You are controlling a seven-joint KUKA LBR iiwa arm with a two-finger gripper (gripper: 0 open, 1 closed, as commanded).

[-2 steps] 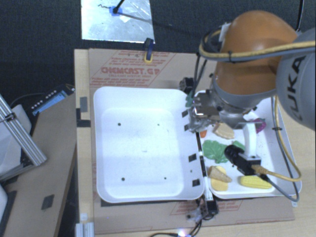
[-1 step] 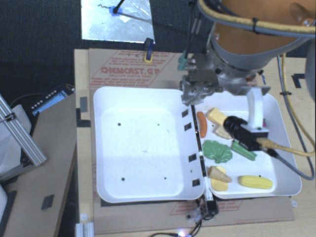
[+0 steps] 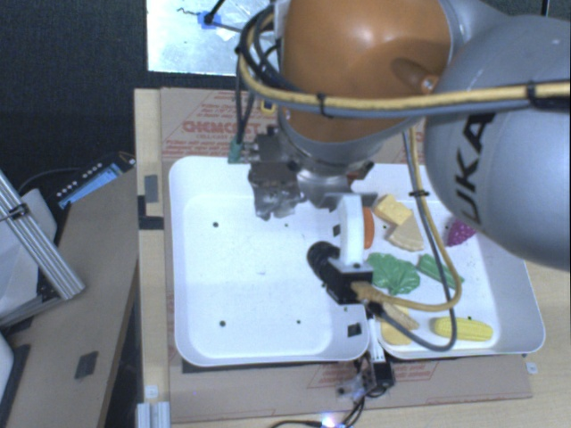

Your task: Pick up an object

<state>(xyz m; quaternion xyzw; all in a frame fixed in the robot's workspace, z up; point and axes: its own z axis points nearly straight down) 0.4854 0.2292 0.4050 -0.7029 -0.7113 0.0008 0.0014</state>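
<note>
Right of the gripper [image 3: 272, 190], over in the right bin [image 3: 528, 326], is all the stuff: 2 yellow wedges [image 3: 393, 210] and an orange carrot [image 3: 369, 228] closest to it, a green leaf [image 3: 393, 273] further forward, and a corn cob [image 3: 464, 330] furthest. The gripper hangs over the left bin [image 3: 232, 275], well apart from everything. Can't tell if it's spread or pinched.

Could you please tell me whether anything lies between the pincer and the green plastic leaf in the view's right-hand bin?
Nothing loose visibly does. The pincer hangs over the view's left white bin, the flat green plastic leaf lies in the right white bin, and only the bins' meeting rims run between.
</note>
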